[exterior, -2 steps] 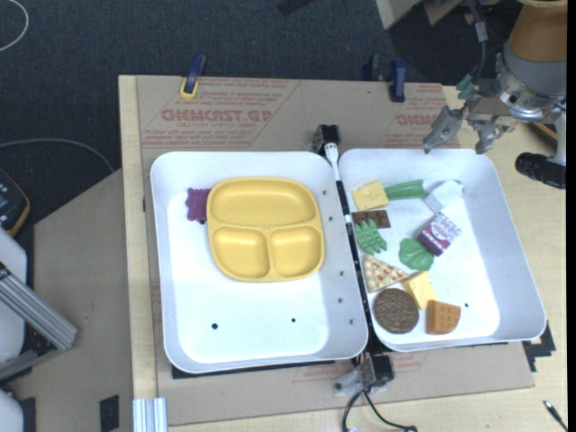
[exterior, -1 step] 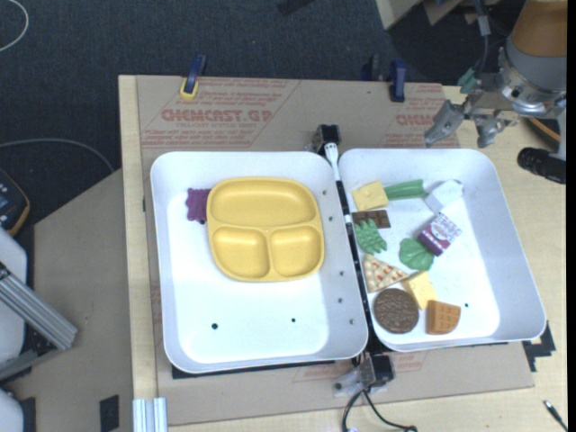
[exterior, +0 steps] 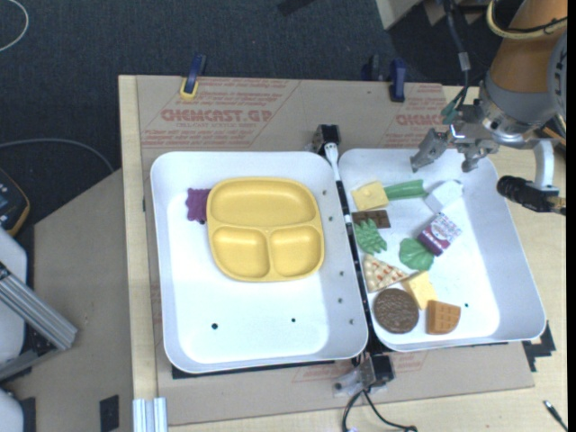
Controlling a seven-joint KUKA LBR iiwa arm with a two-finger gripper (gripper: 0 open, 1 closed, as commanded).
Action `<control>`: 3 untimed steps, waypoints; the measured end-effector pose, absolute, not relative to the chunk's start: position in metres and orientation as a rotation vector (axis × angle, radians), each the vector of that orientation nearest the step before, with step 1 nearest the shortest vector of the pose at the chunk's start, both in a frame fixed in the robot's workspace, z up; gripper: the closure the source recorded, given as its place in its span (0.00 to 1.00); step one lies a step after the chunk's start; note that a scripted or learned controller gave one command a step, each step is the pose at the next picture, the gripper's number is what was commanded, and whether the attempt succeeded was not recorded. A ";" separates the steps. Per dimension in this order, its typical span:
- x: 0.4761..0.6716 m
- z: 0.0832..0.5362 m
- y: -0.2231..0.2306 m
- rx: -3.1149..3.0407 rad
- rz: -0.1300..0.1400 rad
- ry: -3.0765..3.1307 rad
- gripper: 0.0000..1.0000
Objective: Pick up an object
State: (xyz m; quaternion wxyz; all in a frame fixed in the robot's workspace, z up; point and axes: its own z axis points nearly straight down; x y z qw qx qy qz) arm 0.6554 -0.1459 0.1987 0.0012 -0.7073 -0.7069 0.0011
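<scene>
So the tool (exterior: 448, 151) is hanging over the far end of the right bin (exterior: 517, 277), fingers spread wide apart with nothing between them. All the pickable stuff sits in that same bin, toward its left half. Closest to the tool is a small white block (exterior: 443, 193), just below it, with a green stick-shaped piece (exterior: 404, 189) to the left of that block and a pale yellow cheese wedge (exterior: 369, 195) further left again. Below the white block there's a purple packet (exterior: 439, 232) leaning against a green leafy piece (exterior: 415, 254). Along the bin's left wall: a brown chocolate bar (exterior: 371, 220), another green leafy thing (exterior: 370, 238) and a pizza slice (exterior: 382, 273). At the near end sit a round brown cookie (exterior: 396, 310), a yellow cube (exterior: 420, 289) and an orange cracker-ish piece (exterior: 442, 317). The left bin (exterior: 252, 340) holds a yellow divided plate (exterior: 265, 227) with a purple bit (exterior: 196, 203) touching its left edge.
</scene>
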 end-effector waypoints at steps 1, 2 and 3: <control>0.655 0.157 -0.141 -2.218 0.003 -2.221 0.00; 0.654 0.117 -0.145 -2.221 0.001 -2.221 0.00; 0.658 0.094 -0.148 -2.229 -0.004 -2.232 0.00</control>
